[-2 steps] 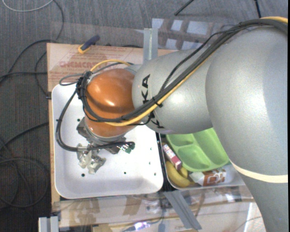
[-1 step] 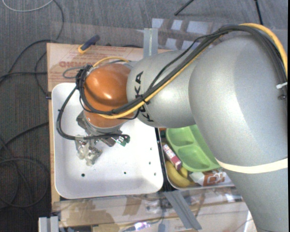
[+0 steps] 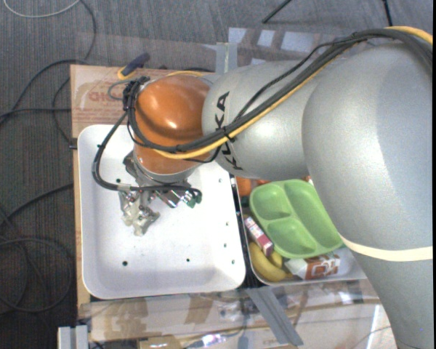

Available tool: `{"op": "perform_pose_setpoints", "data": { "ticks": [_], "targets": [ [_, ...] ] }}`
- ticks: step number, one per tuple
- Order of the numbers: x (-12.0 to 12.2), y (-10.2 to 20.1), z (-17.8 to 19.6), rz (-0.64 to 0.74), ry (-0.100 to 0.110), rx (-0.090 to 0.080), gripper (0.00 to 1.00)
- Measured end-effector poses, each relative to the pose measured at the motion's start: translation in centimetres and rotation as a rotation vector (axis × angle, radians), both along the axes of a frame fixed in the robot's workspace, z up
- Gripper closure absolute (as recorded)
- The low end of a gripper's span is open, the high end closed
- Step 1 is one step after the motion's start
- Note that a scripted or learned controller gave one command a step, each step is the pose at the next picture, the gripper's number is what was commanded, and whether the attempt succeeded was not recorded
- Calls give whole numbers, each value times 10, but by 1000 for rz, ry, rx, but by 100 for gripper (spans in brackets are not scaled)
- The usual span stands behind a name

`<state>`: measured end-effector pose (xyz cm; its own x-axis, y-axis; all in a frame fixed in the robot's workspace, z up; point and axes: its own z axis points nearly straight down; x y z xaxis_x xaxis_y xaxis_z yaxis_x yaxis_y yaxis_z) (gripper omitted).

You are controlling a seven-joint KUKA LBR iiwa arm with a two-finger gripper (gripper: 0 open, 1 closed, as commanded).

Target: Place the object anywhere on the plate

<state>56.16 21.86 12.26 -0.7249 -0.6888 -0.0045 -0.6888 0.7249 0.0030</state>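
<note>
At the bottom of the frame, the near rim of the left bin, white, with a few small dark dots on its floor. To the lower right, in the right bin, a banana, a carton just beside it and a red and white packet.

Resting on top of these, tilted, the green plate, with its compartments bare where visible. No object on it yet.

Left of centre, above the floor of the left bin, the gripper, pointing down, well apart from the plate. Cannot tell whether spread or pressed together, and nothing clearly seen pinched in it.

Higher up, the orange band and then the grey arm, covering much of the upper right and part of the right bin.

As to the object, cannot tell which one is meant; probably one of those lying under and beside the plate in the right bin. Judged as hardly begun: nothing visibly picked and nothing placed. Left to do: the grasp, the carry to the centre right, and the release on the plate.
</note>
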Motion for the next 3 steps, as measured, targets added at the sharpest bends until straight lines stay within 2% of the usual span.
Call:
{"op": "perform_pose_setpoints", "data": {
  "ticks": [1,2,3],
  "targets": [
    [-66,-21,-31,-304,-15,5,100],
    [-56,-7,-32,164,-7,-4,100],
    [-54,-109,-17,79,2,-5,100]
  ]
}}
